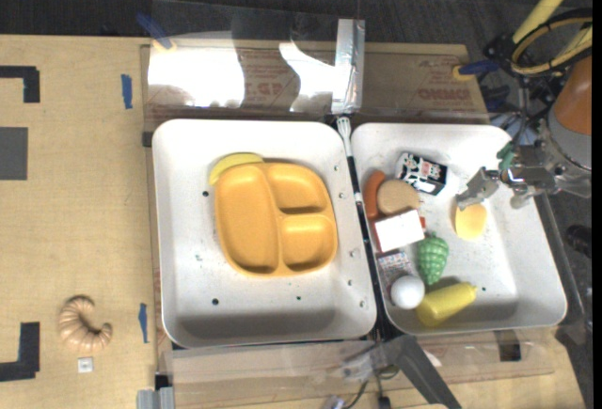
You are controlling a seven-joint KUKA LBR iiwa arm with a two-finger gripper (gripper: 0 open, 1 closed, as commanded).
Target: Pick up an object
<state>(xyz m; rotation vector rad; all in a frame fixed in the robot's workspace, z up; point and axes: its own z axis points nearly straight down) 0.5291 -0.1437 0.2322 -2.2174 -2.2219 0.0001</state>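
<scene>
Camera view: the gripper (491,183) hangs over the right bin (541,290), near its far right wall, and just above a pale yellow lemon-like piece (471,220). Its 2 fingers (478,183) look parted, with nothing visible between them (the angle is steep, so this is a judgement). Nothing is lifted yet; every object rests on the bin floor. To the left of the yellow piece lie a black-and-white packet (422,172), a brown bun-like piece (396,197) and a white-and-red box (399,232); nearer the front wall sit a green ridged item (433,259), a white ball (407,291) and a yellow bottle shape (446,300). The grasp, the closing and the lift all appear left to do, and the yellow piece seems the likely target.
</scene>
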